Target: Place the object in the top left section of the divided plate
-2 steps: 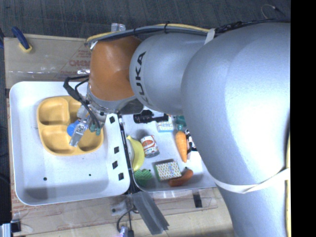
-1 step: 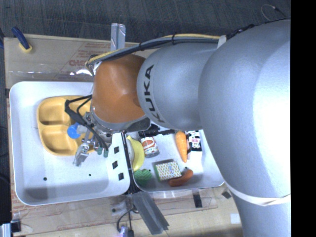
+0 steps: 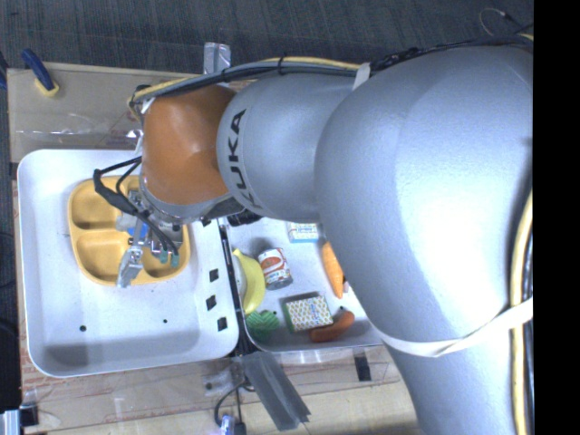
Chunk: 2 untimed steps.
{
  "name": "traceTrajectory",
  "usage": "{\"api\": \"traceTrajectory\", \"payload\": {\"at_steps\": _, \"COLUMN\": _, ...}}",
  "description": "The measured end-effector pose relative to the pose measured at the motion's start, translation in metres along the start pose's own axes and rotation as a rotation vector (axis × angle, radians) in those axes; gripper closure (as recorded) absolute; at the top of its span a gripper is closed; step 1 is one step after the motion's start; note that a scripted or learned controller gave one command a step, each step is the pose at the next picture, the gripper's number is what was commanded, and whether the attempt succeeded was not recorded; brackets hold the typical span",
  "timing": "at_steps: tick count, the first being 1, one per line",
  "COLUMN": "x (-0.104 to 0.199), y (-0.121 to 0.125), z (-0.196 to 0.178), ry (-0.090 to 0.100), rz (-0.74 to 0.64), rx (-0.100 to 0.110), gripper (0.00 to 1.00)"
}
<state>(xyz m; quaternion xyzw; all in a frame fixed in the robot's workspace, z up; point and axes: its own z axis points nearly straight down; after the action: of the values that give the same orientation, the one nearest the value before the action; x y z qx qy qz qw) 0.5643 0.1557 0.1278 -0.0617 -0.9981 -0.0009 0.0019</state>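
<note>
Arm (image 3: 399, 188): big and grey, with an orange band (image 3: 181, 148) above the wrist; much of the right side of the view is covered by it, and the left bin is reached from the right.
Bench (image 3: 82, 98): two white bins are carried on it, side by side.
Left bin (image 3: 109, 333): white and shallow; the yellow plate is held in its upper part.
Right bin (image 3: 272, 343): partly hidden by the arm; small food toys are seen in its lower part.
Divided plate (image 3: 86, 216): yellow, with sections; it is partly covered by the wrist and the gripper.
Gripper (image 3: 140, 256): it is seen low over the lower right part of the plate; whether the fingers are apart or together cannot be told.
Task object: something small and blue-grey is seen at the gripper tip, but what it is cannot be told, and a hold on it cannot be seen.
Banana (image 3: 251, 279): yellow, laid along the left wall of the right bin.
Can (image 3: 274, 268): red and white, just beside the banana.
Carrot (image 3: 333, 270): orange, near the arm's edge.
Patterned block (image 3: 308, 312): placed below the can.
Green toy (image 3: 264, 321): placed under the banana's lower end.
</note>
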Motion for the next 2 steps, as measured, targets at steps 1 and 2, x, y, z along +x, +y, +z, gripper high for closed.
{"api": "traceTrajectory", "payload": {"at_steps": 1, "x": -0.031, "y": 0.036, "z": -0.132, "ry": -0.007, "rz": -0.071, "rx": 0.001, "gripper": 0.00}}
{"api": "traceTrajectory", "payload": {"at_steps": 2, "x": 0.074, "y": 0.033, "z": -0.083, "ry": -0.002, "rz": -0.320, "rx": 0.003, "gripper": 0.00}}
